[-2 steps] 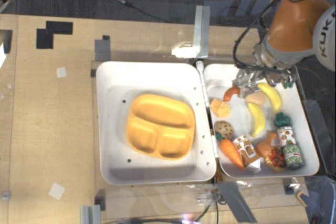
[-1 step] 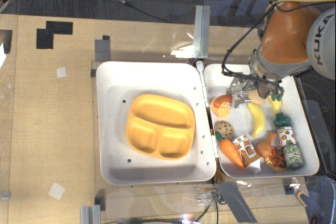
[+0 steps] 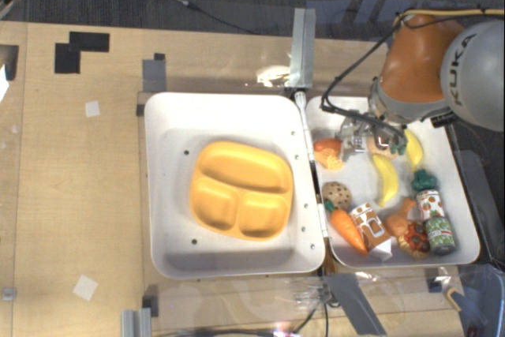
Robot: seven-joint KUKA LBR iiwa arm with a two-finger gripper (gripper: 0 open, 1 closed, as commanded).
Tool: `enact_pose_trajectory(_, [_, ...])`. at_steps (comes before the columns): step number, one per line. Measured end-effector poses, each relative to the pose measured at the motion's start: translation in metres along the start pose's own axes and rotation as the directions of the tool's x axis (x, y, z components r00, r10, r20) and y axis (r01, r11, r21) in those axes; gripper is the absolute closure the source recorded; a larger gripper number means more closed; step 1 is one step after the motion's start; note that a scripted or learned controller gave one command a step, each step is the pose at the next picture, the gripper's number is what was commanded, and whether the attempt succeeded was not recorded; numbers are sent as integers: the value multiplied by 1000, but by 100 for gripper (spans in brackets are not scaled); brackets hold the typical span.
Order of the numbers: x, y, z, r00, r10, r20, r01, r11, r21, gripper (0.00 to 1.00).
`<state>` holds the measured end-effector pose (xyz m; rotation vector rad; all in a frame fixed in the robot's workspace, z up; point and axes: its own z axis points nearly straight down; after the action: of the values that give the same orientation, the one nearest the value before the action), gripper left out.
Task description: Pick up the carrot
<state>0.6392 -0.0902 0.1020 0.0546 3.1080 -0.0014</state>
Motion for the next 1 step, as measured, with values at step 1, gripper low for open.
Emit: enact_pose_trajectory(1, [1, -21, -157, 987, -162, -9, 162, 987, 1, 100])
